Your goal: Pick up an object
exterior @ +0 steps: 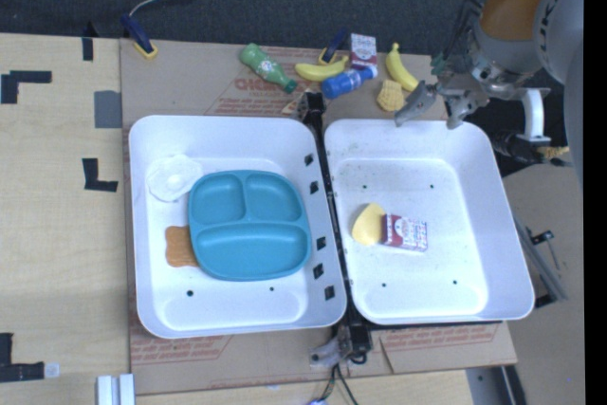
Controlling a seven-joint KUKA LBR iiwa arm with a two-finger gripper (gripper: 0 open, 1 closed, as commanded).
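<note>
Left of the bins' shared wall (322,204) lay a blue divided plate (249,225). Just right of that wall sat a yellow piece (368,224) touching a small red carton (406,232). Farther right, beyond the rim, the gripper (434,105) hung open and empty, seemingly approaching; next it needed to descend over one object.

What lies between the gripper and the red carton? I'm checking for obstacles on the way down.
In the camera view, only the right bin's far rim and bare white floor separate the gripper from the red carton.
</note>
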